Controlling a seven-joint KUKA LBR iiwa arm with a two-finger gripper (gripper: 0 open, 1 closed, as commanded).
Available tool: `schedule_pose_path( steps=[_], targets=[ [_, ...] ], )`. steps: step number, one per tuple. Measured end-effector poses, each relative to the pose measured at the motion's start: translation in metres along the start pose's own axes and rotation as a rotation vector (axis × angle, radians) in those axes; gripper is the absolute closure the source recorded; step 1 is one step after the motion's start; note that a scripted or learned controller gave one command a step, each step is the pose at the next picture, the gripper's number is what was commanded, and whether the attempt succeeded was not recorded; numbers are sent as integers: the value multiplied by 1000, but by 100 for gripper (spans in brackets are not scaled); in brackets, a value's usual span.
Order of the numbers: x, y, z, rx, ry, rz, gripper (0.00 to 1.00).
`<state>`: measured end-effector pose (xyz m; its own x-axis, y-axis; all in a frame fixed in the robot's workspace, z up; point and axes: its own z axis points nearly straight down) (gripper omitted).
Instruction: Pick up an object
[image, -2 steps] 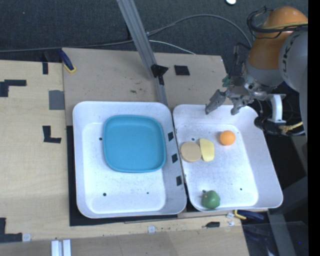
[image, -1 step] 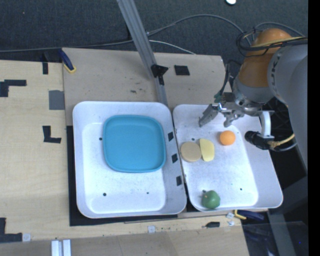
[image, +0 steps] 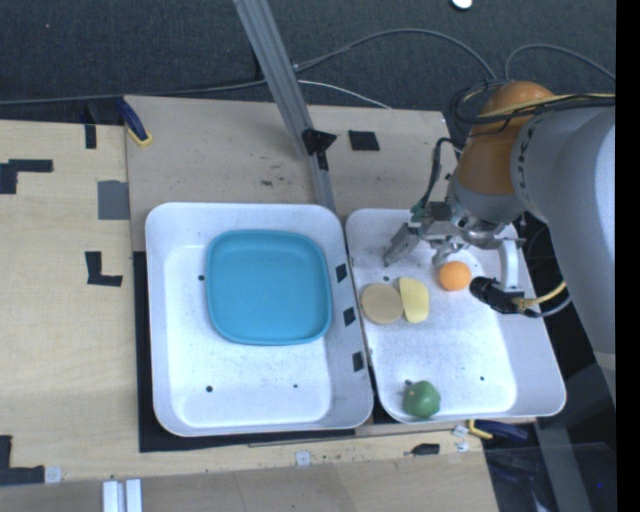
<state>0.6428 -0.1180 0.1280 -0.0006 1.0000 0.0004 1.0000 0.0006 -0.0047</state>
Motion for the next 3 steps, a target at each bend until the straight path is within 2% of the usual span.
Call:
schedule_pose_path(
  steps=[1,3],
  targets=[
    [0,1,-13,-4,0,0,100],
    [-7,-3,-113,-8,-1,0,100]
  ],
)
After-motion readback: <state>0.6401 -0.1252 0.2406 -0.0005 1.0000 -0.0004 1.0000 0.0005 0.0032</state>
